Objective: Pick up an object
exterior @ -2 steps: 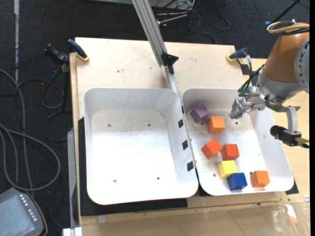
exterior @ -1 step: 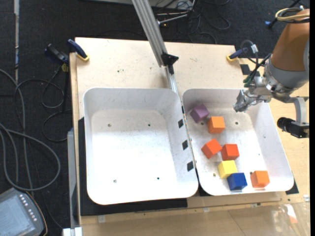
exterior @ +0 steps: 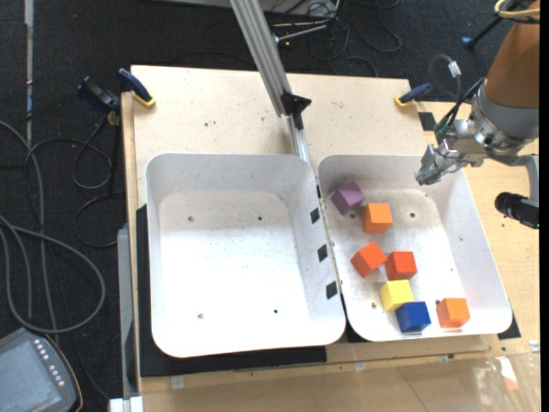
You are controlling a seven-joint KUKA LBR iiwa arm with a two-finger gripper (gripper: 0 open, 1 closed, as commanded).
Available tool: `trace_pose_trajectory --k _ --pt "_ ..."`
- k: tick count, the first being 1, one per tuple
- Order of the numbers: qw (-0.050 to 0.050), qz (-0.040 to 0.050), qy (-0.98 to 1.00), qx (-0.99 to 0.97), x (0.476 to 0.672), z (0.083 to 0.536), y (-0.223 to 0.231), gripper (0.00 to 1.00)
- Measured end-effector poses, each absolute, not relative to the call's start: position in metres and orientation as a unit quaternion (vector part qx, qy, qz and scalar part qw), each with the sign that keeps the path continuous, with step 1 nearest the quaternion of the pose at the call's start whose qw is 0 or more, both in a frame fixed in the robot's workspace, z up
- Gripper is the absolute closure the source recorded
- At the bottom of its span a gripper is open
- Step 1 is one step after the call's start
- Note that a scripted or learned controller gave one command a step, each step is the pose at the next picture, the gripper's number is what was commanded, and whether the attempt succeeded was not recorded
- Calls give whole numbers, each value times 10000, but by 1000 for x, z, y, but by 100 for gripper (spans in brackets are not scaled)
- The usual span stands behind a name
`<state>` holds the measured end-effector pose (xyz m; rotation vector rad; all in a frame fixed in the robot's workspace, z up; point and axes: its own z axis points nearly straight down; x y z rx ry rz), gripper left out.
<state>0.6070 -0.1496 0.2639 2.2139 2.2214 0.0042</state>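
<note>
A pale wooden bench [exterior: 223, 110] among dark floor cables carries two white bins; every block sits in the right bin [exterior: 480, 256], the purple block [exterior: 347, 197] nearest the gripper [exterior: 429, 172], which hovers empty-looking above the far rim, its grip width impossible to tell, likely staging a descent

The grey two-finger gripper [exterior: 429, 172] hangs over the upper right corner of the right shallow white bin [exterior: 480, 256], with nothing visible between its fingers. That bin holds seven small cubes: a purple cube [exterior: 347, 197], four orange cubes [exterior: 377, 217] [exterior: 369, 258] [exterior: 401, 265] [exterior: 453, 312], a yellow cube [exterior: 395, 294] and a blue cube [exterior: 413, 317] touching it. The left shallow white bin [exterior: 163, 230] lies alongside.
</note>
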Motion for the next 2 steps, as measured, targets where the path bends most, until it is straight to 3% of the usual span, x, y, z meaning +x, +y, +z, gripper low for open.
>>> trace_pose_trajectory --k 2 --pt "-7 1 7098 7044 612 244 -58 100"
